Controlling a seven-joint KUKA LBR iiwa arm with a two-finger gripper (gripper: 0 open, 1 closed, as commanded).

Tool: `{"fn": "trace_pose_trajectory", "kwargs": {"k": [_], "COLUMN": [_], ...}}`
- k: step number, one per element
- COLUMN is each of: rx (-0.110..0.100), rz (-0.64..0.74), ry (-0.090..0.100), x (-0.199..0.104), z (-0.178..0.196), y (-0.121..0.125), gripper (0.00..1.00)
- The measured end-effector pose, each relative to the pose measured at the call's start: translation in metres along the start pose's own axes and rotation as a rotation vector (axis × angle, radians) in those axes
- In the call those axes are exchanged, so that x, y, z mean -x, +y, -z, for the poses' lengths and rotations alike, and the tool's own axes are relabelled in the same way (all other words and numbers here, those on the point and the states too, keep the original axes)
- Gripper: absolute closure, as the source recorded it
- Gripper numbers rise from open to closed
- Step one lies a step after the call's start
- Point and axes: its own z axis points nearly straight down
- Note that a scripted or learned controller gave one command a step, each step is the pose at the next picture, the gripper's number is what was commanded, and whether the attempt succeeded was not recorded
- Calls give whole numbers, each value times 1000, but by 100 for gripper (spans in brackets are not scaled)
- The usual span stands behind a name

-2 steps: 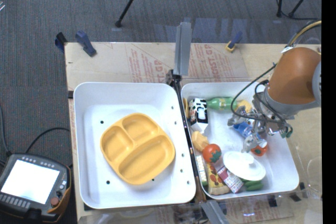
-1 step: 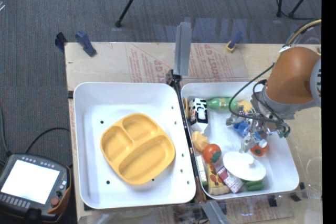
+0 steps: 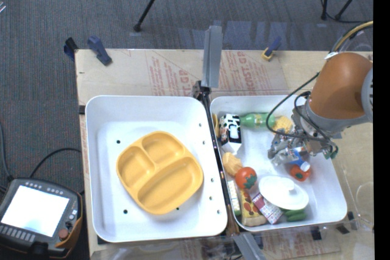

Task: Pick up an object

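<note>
The left bin (image 3: 97,131) holds a yellow divided plate (image 3: 159,172) at centre frame. In the right bin (image 3: 338,195), my gripper (image 3: 291,152) hangs low over the clutter, beside a white bowl (image 3: 283,192), a tomato (image 3: 245,178) and a green bottle (image 3: 255,120). Whether anything is held, I cannot tell.

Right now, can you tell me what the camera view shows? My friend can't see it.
A grey and orange robot arm reaches from the right, its pincer low over the right bin, which is crowded with small toys like a tomato, a green bottle and a white lid. The left bin holds a yellow divided plate.
</note>
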Motion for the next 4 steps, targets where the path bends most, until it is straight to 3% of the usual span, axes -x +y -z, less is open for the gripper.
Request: {"fn": "trace_pose_trajectory", "kwargs": {"k": [1, 2, 3, 4], "rx": [-2, -3, -6, -3], "rz": [-141, -248, 272, 275], "ry": [1, 2, -6, -4], "x": [7, 10, 20, 65], "z": [-6, -9, 101, -7], "y": [39, 104, 85, 62], "gripper": [100, 100, 100, 100]}}
